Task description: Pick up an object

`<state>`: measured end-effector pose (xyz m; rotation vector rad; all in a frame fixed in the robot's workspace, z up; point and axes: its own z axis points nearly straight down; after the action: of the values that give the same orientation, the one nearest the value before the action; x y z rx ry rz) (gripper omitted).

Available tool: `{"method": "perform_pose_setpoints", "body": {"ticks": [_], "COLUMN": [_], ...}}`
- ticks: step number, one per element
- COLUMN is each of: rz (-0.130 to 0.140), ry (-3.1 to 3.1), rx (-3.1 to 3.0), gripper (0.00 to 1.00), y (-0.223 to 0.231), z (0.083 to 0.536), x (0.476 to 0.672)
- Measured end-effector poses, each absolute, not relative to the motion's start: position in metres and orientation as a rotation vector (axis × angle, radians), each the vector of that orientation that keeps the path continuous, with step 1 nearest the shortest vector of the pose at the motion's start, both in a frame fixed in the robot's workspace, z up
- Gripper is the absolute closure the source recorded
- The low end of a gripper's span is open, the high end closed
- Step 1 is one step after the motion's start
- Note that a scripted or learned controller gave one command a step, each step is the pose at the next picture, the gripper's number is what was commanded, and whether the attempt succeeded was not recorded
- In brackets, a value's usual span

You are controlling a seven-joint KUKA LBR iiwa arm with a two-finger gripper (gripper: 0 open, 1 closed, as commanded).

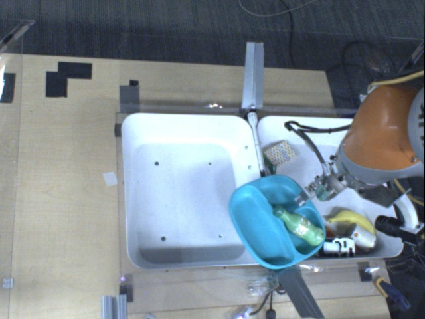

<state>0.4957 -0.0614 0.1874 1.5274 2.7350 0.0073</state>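
Note:
A large blue bowl (262, 228) lies tilted across the divider between the two bins, overlapping the front rim of the right bin (312, 128). A green bottle (299, 223) rests inside the bowl at its right side. My gripper (317, 191) hangs at the bowl's upper right rim, touching or nearly touching it, below the grey wrist and orange band (382, 131). A yellow banana-like object (352, 219) and a small black-and-white item (339, 246) lie just right of the bowl. A patterned square pad (279, 152) sits near the divider at the back.
The left bin (179, 128) spreads white on the left side. A metal post (253, 78) stands behind the divider. Cables loop from the wrist across the right bin's back. Wooden bench surface surrounds both bins.

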Motion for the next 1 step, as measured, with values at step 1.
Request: {"method": "perform_pose_setpoints", "body": {"ticks": [1], "rz": [0.005], "ry": [2.739], "rx": [1.526], "gripper": [0.00], "y": [-0.0610], "z": [0.1856], "x": [0.4952]}}
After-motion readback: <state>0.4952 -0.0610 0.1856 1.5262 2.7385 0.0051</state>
